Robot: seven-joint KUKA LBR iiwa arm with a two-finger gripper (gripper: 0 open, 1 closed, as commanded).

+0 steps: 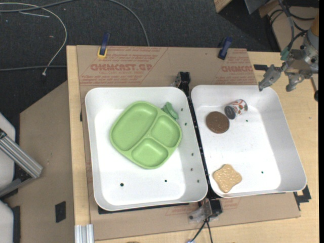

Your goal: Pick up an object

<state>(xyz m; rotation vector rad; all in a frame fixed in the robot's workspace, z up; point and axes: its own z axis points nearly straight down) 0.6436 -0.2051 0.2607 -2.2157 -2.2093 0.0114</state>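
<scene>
My gripper (280,81) hangs at the far right, above the back right corner of the right bin (263,146), with its two fingers spread open and nothing between them. In that bin a small can (235,108) lies on its side near the back. A brown round cookie (217,122) lies just left of the can. A tan cracker (226,177) rests near the bin's front left corner. The gripper is well apart from all three.
The left bin (106,176) holds a green divided plate (146,134) with a small green piece (170,110) at its back right edge. Two blue clamps (104,44) (224,47) grip the cardboard base. Cables and a box lie beyond the bench.
</scene>
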